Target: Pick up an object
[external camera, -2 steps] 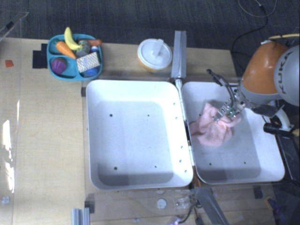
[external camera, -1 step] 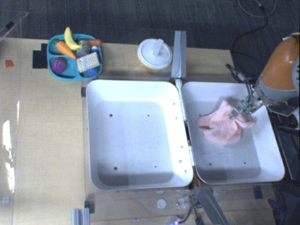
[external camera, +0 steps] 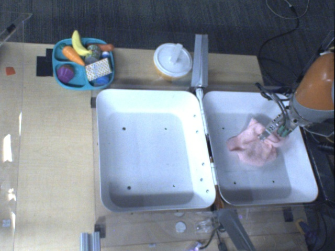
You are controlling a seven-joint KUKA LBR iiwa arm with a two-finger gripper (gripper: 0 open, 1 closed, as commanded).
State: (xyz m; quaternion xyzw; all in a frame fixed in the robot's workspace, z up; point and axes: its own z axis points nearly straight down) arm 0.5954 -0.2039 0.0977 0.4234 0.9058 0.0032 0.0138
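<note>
Down in the right bin (external camera: 301, 190), the hand (external camera: 273, 131) touches the pink cloth's (external camera: 255, 146) upper right edge, cloth spreading leftward below it; finger state cannot be told.

Even, soft overhead light — faint shadows inside the white bins (external camera: 110, 156), slightly blurry picture.

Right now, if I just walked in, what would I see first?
Probably the pink cloth, crumpled in the right-hand bin, with the gripper down at its top right edge. Next, the blue tray of bright toy food at the bench's far left corner.
</note>
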